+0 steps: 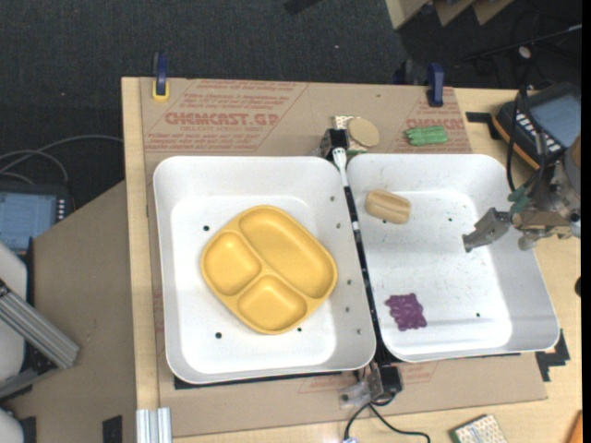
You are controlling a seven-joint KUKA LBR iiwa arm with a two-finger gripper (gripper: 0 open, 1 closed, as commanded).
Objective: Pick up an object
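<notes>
White bins side by side, seen from the overhead camera. Grey gripper [480, 238] poking in from the view's right, hovering over the bare floor of the right-hand bin [434, 161]. Can't tell whether the jaws are apart or together from this angle, just one grey prong-looking bit sticking out. Nothing visibly clamped in there either way.

Candidates for the pick, placed off the jaws:
- tan bread roll [388, 207]: off toward the view's left of the jaws and a little further back, near the divider between the bins. Well apart, not touching.
- purple grape bunch [405, 311]: also leftward of the jaws but toward the front edge. Near-ish, still clear of them.
- yellow divided plate [268, 268]: way past both, over in the left-hand bin [175, 247]. Farthest from the jaws by a long way.

Guessing the roll or the grapes as the target, being in the same bin.

Stuff that could go sideways from here:
- coming straight down from this spot = closing on bare plastic, since nothing sits under the jaws.
- roll looking rounded and smooth, so probably prone to squirting out or rolling off if pinched off-centre.
- grapes looking low and lumpy, so easy to skim over the top without getting a grip.
- roll sitting close to the divider wall, so maybe a clipped rim on a sloppy approach.
</notes>
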